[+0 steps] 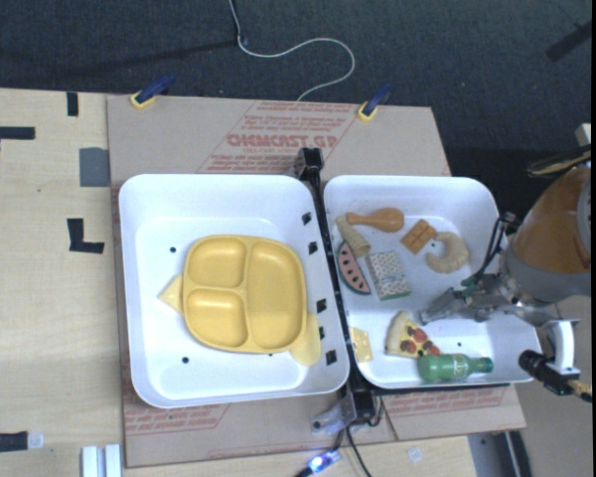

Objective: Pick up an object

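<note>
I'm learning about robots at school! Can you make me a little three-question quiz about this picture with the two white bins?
1. True or false: the yellow plate lies in the right bin.
2. Which thing lies nearest the front edge of the right bin? A) green bottle B) drumstick C) watermelon slice
3. Fill in the missing word: the pizza slice lies just ____ of the green bottle in the picture.

Key
1. False: it lies in the left bin.
2. A
3. left
</note>
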`<state>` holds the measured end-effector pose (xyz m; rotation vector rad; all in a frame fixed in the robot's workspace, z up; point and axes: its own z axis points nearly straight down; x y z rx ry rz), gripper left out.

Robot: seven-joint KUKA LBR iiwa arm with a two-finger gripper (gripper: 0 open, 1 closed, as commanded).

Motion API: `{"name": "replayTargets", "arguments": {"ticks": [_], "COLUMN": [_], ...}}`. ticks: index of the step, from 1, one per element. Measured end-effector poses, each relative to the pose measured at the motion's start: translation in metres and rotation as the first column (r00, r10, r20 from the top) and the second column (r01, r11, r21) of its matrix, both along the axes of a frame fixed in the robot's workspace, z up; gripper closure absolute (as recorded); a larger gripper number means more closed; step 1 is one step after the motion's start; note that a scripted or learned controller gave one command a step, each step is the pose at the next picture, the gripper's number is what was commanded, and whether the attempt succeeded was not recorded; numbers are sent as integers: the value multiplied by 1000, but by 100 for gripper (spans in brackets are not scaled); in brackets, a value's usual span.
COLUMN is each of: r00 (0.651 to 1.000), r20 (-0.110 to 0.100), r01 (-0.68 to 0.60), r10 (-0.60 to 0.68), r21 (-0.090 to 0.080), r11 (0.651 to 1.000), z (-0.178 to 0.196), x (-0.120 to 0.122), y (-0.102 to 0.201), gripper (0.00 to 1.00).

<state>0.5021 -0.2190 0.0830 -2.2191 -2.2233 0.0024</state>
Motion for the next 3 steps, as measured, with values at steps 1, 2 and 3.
{"name": "replayTargets", "arguments": {"ticks": [1,2,3], "r00": [1000,1000,1000], "r20": [2,4,6], "r01": [0,0,-1], "r10": [0,0,1], "r21": [-2,0,-1], "r11": [1000,1000,1000], "z": [12,60,122], "x": [0,9,14], "y": [-1,6,7], "gripper": [100,100,100]}}
